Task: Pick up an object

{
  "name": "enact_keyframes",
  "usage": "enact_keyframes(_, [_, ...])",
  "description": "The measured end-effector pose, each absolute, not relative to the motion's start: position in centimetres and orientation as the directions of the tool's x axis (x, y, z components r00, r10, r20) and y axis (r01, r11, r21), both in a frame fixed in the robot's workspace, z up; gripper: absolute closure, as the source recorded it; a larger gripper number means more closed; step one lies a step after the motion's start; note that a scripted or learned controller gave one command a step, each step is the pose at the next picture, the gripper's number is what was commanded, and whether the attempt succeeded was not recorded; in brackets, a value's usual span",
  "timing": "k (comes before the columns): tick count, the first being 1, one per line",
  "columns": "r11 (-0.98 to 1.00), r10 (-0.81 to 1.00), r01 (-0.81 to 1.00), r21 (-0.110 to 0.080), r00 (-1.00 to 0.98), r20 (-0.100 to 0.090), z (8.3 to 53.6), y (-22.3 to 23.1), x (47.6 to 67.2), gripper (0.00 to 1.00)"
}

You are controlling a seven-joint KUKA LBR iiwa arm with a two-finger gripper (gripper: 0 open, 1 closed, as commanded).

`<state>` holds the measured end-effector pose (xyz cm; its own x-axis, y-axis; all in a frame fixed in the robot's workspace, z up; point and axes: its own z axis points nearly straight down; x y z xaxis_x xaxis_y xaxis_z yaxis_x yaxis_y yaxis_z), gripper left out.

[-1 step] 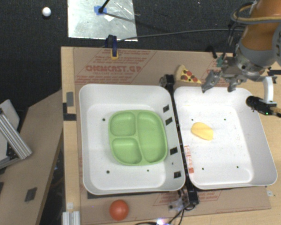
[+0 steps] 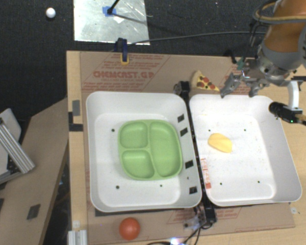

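Yellow object (image 2: 220, 142): small rounded lump, lying flat on the floor of the right bin (image 2: 245, 172), a bit left of the bin's centre. Nothing touches it, and it's clear of all four walls.

Gripper (image 2: 240, 89): hangs over the right bin's far rim, towards the far-right corner, well apart from the yellow object. Fingers (image 2: 228, 89) splayed, jaws released, nothing between them. The arm (image 2: 288, 19), with its orange band showing, comes in from beyond the bin's far-right corner.

Pizza-slice toy (image 2: 205, 80): outside the right bin, just past its far-left corner, lying on the cardboard sheet (image 2: 143, 70) and near the gripper's left finger.

Left bin (image 2: 99, 152): butts against the right bin's left wall, with black clips along the seam. It holds a green divided plate (image 2: 149, 149), three compartments, flat and roughly centred.

Orange-red ball (image 2: 129, 228): well left of the right bin's near-left corner, on the bench in front of the left bin.

Further from the right bin, beyond the far edge of the cardboard and to the left: a blue clamp (image 2: 122, 48) on the cardboard's edge, a foil sheet (image 2: 109, 14) on the dark surface behind it, and a small white ball (image 2: 51, 13) further left again.
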<state>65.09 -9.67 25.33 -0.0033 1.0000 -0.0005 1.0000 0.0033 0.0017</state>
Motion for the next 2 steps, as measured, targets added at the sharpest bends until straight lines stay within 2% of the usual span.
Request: enact_keyframes(2, [0.001, 1.0, 1.0, -0.001, -0.001, 0.0, 16.8, -10.2, 65.8, 0.0])
